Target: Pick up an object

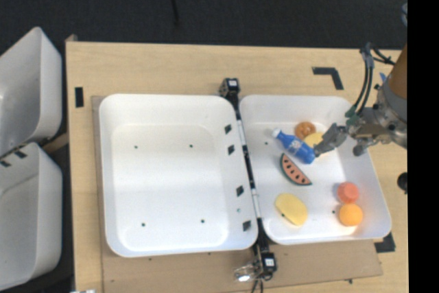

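The right bin (367, 233) holds several toy items. A blue bottle (295, 146) lies near its middle, next to a small yellow piece (313, 140) and a brown-orange piece (305, 129). Below them lie a watermelon slice (295, 170) and a yellow lemon-like toy (291, 209). A red ball (348, 191) and an orange ball (350, 215) sit at the lower right. My gripper (330, 139) reaches in from the right, low over the bin, its tip right beside the yellow piece and the bottle's end. I see nothing held in it.
The left bin (110, 168) lies beside the right one, with a black hinged divider (243, 168) between them. White containers (27, 99) stand off the bench to the left. The arm's cables (367, 79) hang above the right bin's far corner.
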Controlling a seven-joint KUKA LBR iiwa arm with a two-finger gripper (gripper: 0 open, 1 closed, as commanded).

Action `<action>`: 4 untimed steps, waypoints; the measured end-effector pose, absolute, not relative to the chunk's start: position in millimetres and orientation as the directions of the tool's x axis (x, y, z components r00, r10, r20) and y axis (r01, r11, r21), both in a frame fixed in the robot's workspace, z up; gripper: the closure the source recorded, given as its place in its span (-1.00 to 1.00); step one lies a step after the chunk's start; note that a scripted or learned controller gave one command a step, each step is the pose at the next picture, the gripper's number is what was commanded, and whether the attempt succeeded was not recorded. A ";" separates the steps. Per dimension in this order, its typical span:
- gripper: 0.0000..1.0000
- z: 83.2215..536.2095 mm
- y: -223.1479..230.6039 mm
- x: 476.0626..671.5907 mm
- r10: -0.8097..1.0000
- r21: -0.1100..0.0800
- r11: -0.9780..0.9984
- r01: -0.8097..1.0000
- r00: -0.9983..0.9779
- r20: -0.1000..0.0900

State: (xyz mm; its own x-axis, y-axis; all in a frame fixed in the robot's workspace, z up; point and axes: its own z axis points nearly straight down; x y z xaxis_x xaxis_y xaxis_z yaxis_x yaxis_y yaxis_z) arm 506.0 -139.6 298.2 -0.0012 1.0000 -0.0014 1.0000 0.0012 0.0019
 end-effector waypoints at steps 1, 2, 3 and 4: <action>-1.00 156.7 -104.6 499.5 1.000 -0.014 0.001 1.000 -0.001 0.004; -1.00 96.9 -96.2 494.0 1.000 -0.006 -0.001 1.000 0.001 0.001; -1.00 101.2 -102.3 537.0 1.000 0.003 0.003 1.000 -0.003 -0.001; -1.00 101.6 -97.2 602.1 1.000 0.006 0.004 1.000 -0.004 -0.002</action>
State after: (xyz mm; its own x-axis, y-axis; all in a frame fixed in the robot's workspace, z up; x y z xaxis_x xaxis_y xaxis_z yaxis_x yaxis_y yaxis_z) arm 602.1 -97.2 101.6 -0.0037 1.0000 -0.0016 1.0000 0.0037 0.0064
